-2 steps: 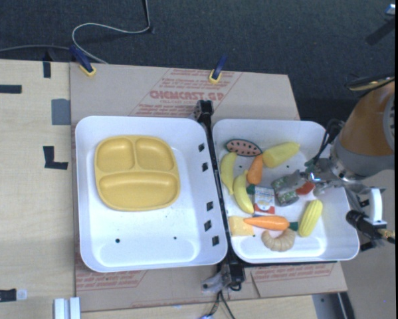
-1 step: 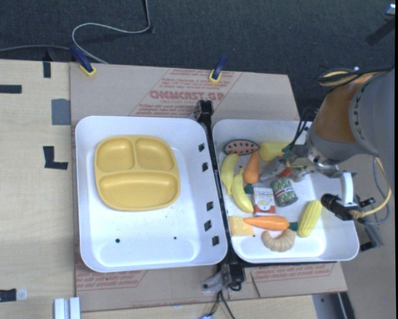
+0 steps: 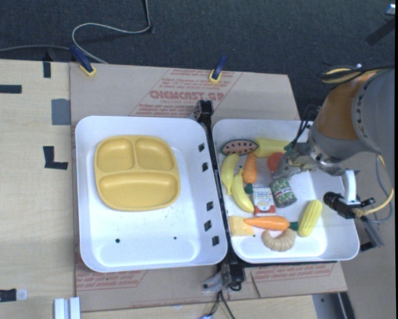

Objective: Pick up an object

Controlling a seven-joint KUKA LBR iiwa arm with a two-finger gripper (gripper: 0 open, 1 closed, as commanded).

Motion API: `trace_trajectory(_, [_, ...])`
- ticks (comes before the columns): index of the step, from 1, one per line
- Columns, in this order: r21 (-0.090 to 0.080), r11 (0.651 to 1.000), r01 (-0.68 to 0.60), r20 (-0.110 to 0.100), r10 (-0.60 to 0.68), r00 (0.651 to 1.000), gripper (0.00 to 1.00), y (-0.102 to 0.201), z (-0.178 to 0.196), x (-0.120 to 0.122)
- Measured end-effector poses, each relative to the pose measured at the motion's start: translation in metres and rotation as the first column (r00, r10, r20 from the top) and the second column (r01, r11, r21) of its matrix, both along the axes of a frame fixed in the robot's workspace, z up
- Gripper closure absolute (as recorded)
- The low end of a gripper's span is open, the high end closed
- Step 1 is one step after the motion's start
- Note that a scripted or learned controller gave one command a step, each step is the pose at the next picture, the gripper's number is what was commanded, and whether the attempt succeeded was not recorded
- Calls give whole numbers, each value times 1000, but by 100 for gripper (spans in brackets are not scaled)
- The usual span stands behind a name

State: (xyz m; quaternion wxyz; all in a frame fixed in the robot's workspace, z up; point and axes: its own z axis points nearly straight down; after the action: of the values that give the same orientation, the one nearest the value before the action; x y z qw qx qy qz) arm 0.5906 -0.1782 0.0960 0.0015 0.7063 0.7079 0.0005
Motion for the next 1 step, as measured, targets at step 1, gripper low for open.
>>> trace_trajectory(1, [0,1000,0,1,0,1000,0,0,0,0])
